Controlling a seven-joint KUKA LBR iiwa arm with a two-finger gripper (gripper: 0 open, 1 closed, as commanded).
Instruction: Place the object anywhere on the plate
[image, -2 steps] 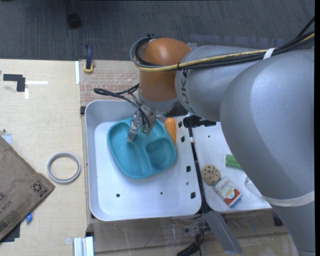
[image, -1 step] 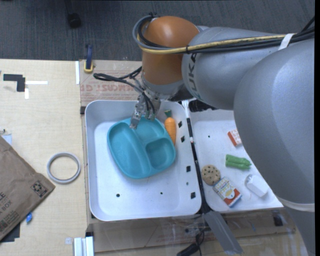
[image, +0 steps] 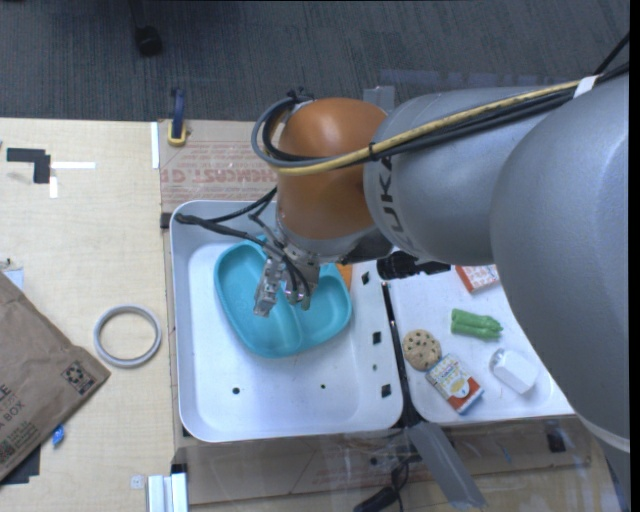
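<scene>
Right now the grey arm's gripper (image: 278, 290) hangs over the turquoise, rounded plastic plate (image: 300, 335), which sits toward the far side of the left shallow white bin (image: 200, 400). Whether the claw is spread, pressed together or pinching something, I cannot tell from where I stand; the orange-banded wrist crowds it and the metal blurs against the plate.

Which object is meant is not certain either. A small orange piece (image: 345, 269) peeks out just beside the plate's right rim, mostly hidden under the wrist. It may be the one, lying off the plate or barely on its edge.

If the claw does carry the thing, I would say the step in hand is the set-down. It would go best by lowering straight over the plate's hollow, letting go close to the surface so nothing bounces, then lifting clear vertically.

Room is fair. The near half of the left bin is bare white floor, and the plate's near rim is well apart from the bin's near wall. The tight side is the right, where the plate comes near the divider between the bins.

Beyond that divider, in the right white bin (image: 430, 300), lie a round chocolate-chip cookie (image: 421, 348), a green knobbly toy (image: 474, 325) and a small printed carton (image: 452, 383), all well apart from the plate.
</scene>
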